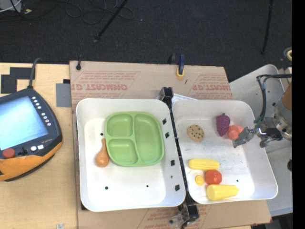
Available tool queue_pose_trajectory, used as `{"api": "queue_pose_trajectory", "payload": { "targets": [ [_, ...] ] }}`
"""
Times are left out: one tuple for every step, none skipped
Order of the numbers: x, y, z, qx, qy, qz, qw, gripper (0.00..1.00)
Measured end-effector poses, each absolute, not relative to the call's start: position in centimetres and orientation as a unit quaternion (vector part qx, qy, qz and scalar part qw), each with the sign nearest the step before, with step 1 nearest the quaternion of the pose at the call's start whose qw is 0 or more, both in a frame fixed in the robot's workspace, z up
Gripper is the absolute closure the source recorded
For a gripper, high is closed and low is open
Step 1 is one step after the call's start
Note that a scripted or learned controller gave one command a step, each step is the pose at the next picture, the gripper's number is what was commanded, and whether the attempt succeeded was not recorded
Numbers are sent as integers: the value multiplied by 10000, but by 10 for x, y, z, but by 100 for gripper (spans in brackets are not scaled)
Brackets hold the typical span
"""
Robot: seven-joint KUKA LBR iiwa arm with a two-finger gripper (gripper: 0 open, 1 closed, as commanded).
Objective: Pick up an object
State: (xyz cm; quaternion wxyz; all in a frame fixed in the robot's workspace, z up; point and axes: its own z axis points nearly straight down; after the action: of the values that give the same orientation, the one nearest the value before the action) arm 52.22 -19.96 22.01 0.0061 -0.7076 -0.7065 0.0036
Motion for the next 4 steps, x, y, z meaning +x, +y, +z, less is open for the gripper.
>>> {"api": "queue_pose_trajectory", "payload": {
  "targets": [
    [525, -200, 226, -7071, -7072, 3, 5, 0],
    [521, -199, 183, -7063, -7079, 16, 38, 0],
    [516, -205, 124, -7066, -7076, 17, 41, 0],
    [516, -202, 86, -7061, -7081, 4, 16, 0]
  ]
}}
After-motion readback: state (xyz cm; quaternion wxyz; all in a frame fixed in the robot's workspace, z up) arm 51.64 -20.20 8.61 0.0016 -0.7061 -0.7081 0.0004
